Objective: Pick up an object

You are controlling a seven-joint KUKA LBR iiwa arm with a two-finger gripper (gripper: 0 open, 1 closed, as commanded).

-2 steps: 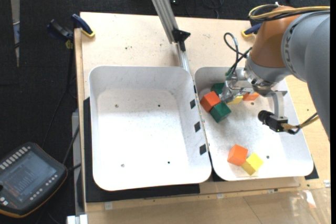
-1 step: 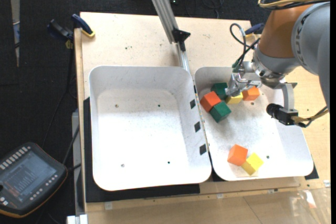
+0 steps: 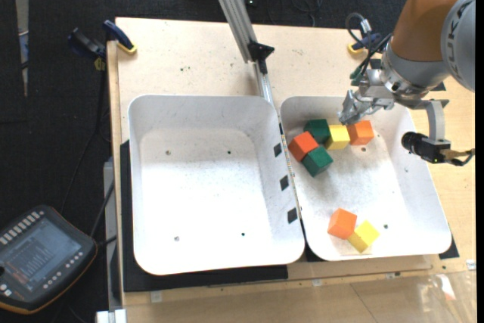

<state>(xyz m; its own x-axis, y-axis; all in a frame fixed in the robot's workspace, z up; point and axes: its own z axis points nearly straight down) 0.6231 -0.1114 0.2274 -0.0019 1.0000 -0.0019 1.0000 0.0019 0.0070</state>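
Camera view shows the gripper (image 3: 354, 116) low over the far end of the right bin (image 3: 423, 193), just above the cluster where an orange cube (image 3: 362, 131) touches a yellow cube (image 3: 339, 136); whether the claw is spread or pinching, I cannot tell. The cubes look small, light, rigid and smooth-faced, probably best taken across 2 opposite flat sides. The bin floor is flat and white, with 2 more cubes (image 3: 352, 228) near its front and crowded neighbours leaving little finger room.
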